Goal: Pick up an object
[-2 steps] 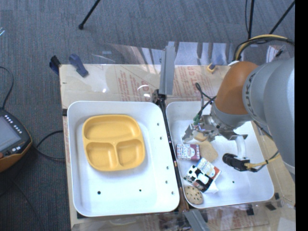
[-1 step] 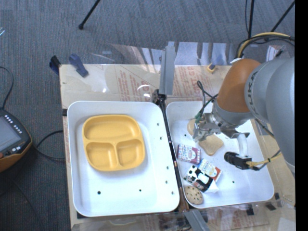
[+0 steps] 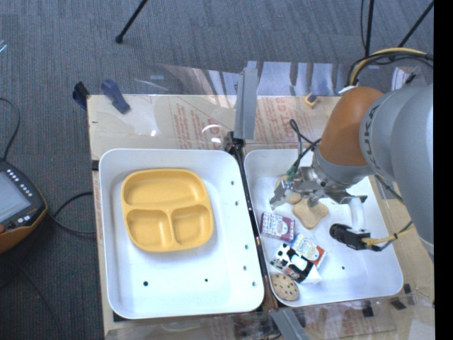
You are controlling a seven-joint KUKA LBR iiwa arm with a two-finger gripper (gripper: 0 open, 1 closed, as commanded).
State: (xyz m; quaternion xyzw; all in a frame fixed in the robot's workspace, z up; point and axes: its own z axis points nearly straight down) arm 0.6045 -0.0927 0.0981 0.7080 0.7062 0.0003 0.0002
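Toast slice [image 3: 309,214], tan and flat, lies near the middle of the right bin [image 3: 368,289] and seems the likeliest object to pick, since the gripper [image 3: 299,190] hangs just over its upper edge; whether the gripper is open or closed cannot be told from this angle, and nothing can be seen held in it. To its left sit a pink packet [image 3: 277,225], a round cookie [image 3: 284,287] at the bin's near-left corner, a cow-patterned packet [image 3: 291,261] and a small carton [image 3: 311,246] leaning against it, all close together but apart from the toast. A good attempt would probably centre the gripper on the slice, come straight down and close across its narrower width; being thin, it may slide on the smooth floor rather than lift, and a smaller tan piece [image 3: 292,197] just beside it could get caught too. As for the setting, a handheld controller [image 3: 14,204] rests on the grey carpet [image 3: 212,34] at far left, with a dark stand leg [image 3: 138,13] crossing the floor above. The bench [image 3: 163,119] carries a blue clamp [image 3: 113,95] at its back left corner. The left bin [image 3: 177,289] holds a yellow divided plate [image 3: 168,209], a grey post [image 3: 245,105] stands behind the seam between the bins, and the arm [image 3: 396,140] reaches in from the right.
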